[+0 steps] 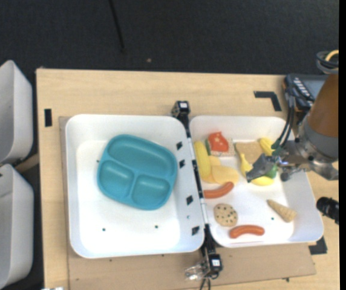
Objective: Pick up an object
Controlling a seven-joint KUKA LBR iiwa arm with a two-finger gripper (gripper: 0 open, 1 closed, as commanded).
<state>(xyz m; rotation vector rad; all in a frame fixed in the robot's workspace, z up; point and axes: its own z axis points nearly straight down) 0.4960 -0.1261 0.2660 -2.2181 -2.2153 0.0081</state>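
Your claw (pixel 268 169) sits low over yellow toy (pixel 262 179) in right bin (pixel 300 231) — reaching among clutter; cannot tell whether it grips. Blue plate (pixel 138 171) alone in left bin (pixel 85 234).

The pale wooden bench (pixel 124 89) looks matt, with a faint grain. The 2 shallow white plastic bins (pixel 88 222) are smooth with a soft sheen. The teal compartment plate (pixel 138 171) looks like smooth, matt plastic. The toy foods seem plastic too: a glossy orange sausage (pixel 246 231), a speckled tan round cookie (pixel 225 214) with a rougher face.
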